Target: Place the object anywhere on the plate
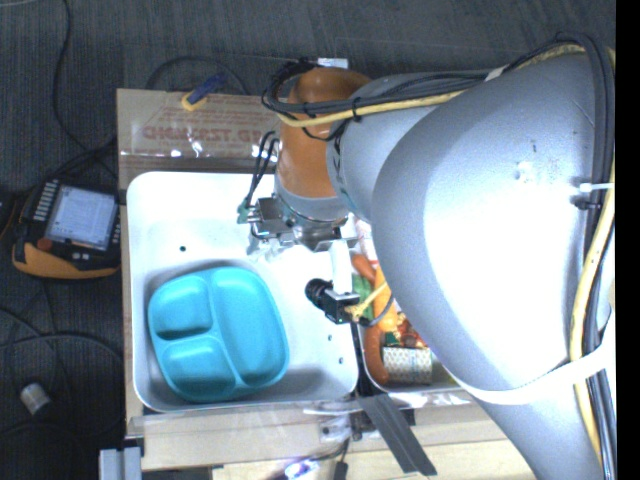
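Fingers (275,233), opening I cannot tell from above, hovering over bare floor of white bin (190,218), near blue divided plate (215,333).

Arm (490,228): one, grey, bulking large at the view's right, reaching in toward upper centre. Orange band (305,163): sits above the wrist. Gripper (292,230): metal-grey, directed down and away from the camera, just below the band.

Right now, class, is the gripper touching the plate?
Apart. The camera view shows a strip of bare white bin floor between the gripper and the upper edge of the plate.
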Robot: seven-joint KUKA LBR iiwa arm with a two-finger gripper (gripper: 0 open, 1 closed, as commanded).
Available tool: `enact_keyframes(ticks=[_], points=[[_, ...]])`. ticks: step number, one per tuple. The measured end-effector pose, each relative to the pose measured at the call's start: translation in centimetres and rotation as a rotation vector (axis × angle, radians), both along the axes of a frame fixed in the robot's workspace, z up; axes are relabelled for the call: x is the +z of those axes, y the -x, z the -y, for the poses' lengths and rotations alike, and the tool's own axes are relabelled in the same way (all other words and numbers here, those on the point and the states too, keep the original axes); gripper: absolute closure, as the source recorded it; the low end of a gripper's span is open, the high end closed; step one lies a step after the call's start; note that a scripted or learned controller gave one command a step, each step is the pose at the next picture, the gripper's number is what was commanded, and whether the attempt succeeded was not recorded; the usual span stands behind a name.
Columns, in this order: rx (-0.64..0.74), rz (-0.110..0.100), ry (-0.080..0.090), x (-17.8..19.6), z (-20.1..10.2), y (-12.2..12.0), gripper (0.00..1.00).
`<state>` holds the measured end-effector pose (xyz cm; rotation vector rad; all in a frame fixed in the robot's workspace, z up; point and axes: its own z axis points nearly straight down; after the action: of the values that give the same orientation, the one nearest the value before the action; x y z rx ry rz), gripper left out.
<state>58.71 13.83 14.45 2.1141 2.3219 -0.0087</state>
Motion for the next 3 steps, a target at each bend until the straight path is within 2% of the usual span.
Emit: enact_keyframes(ticks=[1, 2, 3], points=[[-0.202, -0.002, -0.001, 2.4, -2.1, 7.3, 1.00], [0.034, -0.001, 0.001, -0.4, -8.6, 3.2, 1.00], [0.136, 0.002, -0.001, 12.0, -7.9, -0.2, 1.00]])
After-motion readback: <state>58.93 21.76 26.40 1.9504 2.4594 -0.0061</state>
